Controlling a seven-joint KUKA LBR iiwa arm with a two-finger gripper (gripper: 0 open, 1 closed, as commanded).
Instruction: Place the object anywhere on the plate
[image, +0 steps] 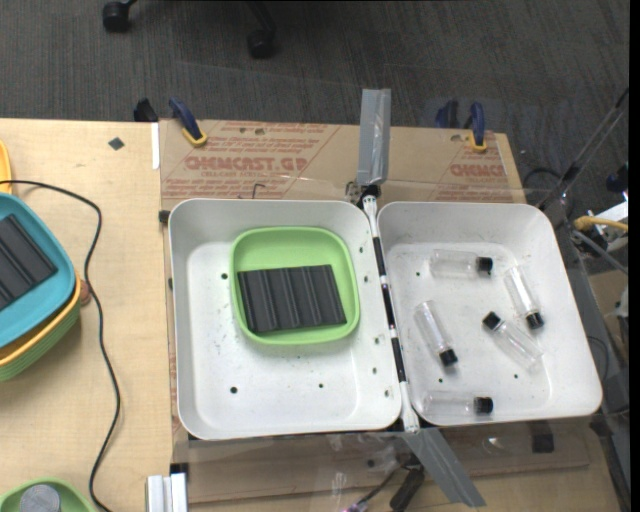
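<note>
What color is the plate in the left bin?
The plate is light green, with a dark grey ribbed mat lying on it. The camera view shows it clearly.

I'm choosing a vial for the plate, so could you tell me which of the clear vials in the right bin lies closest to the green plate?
The vial just right of the divider, lying at a slant, black cap toward the near edge; the others lie farther right of the green plate.

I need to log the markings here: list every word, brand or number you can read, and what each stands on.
"CHEMCAST GP", red print, partly blurred: on the cardboard sheet behind the left bin.
Red print at the cardboard's right end: cut off and too blurred to read.
Smaller red lines around both: too small to read.
</note>
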